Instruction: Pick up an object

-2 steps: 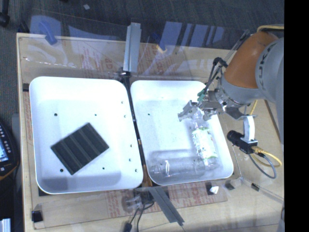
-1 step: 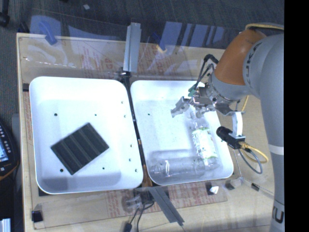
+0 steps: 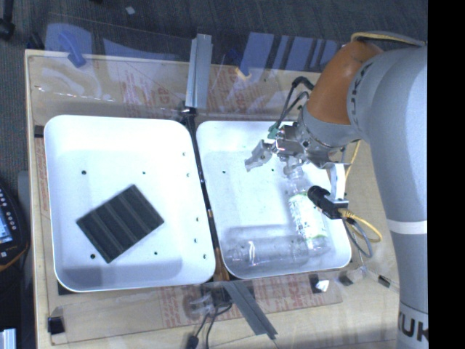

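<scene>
My gripper (image 3: 275, 161) hangs over the upper middle of the right bin (image 3: 218, 195), open, with one finger (image 3: 256, 156) pointing left and the other just above the neck of a clear bottle. That labelled clear plastic bottle (image 3: 305, 215) lies along the bin's right side, its neck toward the gripper. Nothing sits between the fingers. A second clear bottle (image 3: 265, 250) lies crosswise along the right bin's near wall. In the left bin (image 3: 65, 144) a dark ribbed rectangular block (image 3: 120, 222) lies flat at a slant.
The grey arm with its orange band (image 3: 341, 86) comes in from the right over the right bin's far corner. A black cable clip (image 3: 323, 201) and yellow cable hang by the bin's right rim. A metal post (image 3: 197, 71) stands behind the bins' divide.
</scene>
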Tool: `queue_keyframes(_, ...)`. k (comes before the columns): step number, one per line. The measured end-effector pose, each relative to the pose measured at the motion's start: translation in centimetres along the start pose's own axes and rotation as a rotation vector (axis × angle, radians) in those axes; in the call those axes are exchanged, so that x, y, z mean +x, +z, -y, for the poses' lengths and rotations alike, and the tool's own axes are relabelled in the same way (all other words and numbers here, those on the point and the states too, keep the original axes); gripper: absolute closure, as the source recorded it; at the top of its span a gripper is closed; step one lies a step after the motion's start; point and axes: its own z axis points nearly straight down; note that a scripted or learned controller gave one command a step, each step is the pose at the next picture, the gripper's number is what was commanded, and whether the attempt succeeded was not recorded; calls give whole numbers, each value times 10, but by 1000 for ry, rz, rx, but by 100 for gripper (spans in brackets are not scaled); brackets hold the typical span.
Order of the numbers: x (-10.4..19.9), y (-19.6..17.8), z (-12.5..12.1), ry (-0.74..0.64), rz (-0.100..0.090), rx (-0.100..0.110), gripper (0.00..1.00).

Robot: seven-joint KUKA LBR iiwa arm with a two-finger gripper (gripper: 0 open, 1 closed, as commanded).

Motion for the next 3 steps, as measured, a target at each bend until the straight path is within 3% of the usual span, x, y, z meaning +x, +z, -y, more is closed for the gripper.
queue_keyframes(1, -31, 31, 42, 121, -1, 6, 0)
queue_keyframes(2, -30, 21, 41, 117, -3, 7, 100)
queue_keyframes(3, -24, -93, 33, 14, -1, 1, 100)
